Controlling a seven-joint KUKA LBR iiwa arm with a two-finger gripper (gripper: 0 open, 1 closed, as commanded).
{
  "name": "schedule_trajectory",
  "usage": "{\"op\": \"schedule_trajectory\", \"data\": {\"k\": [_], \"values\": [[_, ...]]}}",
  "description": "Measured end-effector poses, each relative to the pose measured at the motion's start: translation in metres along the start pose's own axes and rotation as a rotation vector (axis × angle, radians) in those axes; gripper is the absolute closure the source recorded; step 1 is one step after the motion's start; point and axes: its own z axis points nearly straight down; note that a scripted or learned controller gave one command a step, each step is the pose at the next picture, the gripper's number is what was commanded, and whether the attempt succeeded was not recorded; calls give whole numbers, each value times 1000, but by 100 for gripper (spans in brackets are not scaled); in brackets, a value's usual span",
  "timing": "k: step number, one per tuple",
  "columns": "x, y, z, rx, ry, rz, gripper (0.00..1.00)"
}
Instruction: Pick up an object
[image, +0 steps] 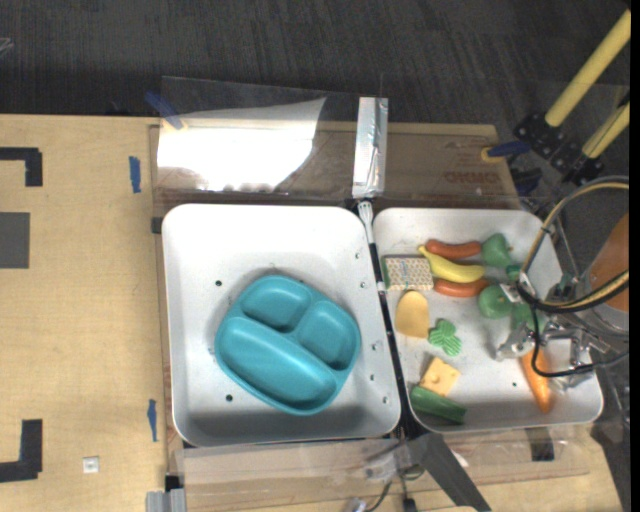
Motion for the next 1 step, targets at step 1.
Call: {"op": "schedule_trajectory", "data": {"k": [1], "values": [[3, 13, 8, -18, -2, -196, 0]]}}
